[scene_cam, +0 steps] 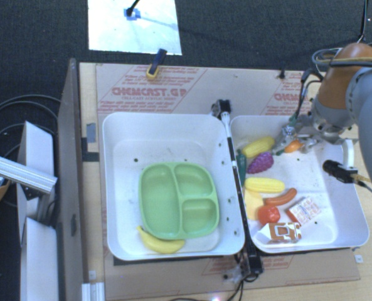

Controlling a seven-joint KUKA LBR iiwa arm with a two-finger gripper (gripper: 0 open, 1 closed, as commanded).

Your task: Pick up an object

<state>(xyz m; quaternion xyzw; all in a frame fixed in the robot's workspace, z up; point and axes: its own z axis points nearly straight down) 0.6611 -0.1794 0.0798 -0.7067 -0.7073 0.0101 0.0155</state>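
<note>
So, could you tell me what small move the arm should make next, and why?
Probably lift straight up a little. The gripper sits low in the right bin at a small orange piece, beside the corn cob and purple grapes. A short rise would show whether the orange piece comes along, without knocking its neighbours.

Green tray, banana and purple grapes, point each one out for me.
green tray (179, 199), camera view, on the ridge between its compartments.
banana (160, 242), camera view, on its middle.
purple grapes (260, 162), camera view, on the bunch's centre.
</note>
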